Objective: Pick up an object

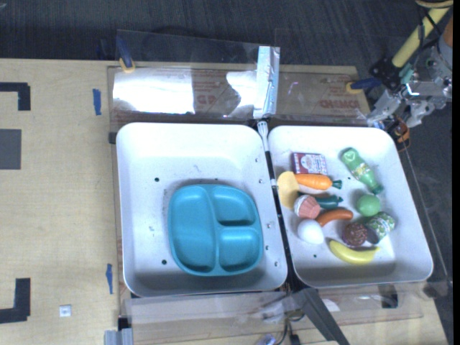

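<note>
The fingers (402,110) hang at the upper right, just outside the far corner of the right bin (410,261), and whether they are spread or pressed together cannot be told; no object sits between them, so the pick is judged not yet begun. Below and to the left of the fingers, the right bin holds the candidate objects: a green bottle (359,168), a carrot (315,182), a banana (352,252) and a white egg (310,231). Farther left of the fingers, the left bin (144,164) holds a blue divided tray (214,228).
</note>
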Controlling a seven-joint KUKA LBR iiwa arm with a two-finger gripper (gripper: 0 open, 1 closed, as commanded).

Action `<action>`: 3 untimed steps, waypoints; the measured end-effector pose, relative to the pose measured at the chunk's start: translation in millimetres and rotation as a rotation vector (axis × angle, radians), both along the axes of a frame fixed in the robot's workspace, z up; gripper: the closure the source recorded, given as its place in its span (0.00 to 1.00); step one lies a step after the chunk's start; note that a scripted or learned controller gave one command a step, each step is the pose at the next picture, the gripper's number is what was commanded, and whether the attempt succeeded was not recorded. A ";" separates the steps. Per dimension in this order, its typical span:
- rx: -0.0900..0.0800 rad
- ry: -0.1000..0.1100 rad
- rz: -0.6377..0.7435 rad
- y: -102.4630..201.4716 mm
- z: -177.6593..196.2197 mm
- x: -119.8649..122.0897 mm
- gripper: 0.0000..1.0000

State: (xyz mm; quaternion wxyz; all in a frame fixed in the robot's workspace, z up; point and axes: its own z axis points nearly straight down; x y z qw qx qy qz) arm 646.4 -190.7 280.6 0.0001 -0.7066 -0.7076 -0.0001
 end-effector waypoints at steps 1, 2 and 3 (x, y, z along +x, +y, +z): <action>-0.002 -0.005 0.002 0.2 11.7 1.1 1.00; 0.003 0.005 0.514 45.6 -134.2 9.3 1.00; -0.004 -0.007 0.524 13.6 -192.5 22.4 1.00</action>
